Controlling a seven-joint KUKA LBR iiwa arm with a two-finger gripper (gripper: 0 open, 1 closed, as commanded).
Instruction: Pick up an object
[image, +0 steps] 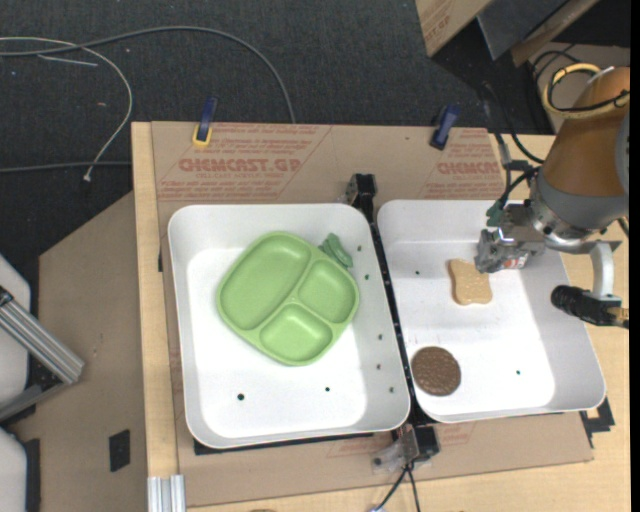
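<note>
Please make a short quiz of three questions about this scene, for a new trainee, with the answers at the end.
1. True or false: the green divided plate lies in the left bin.
2. Which thing lies nearest to the gripper? A) the brown round cookie B) the tan bread-shaped piece C) the small green item at the plate's edge
3. Fill in: the right bin holds ___ loose objects.

Key:
1. True.
2. B; the tan bread-shaped piece lies just below and left of the gripper in the camera view.
3. Two: the tan piece and the brown cookie.
</note>
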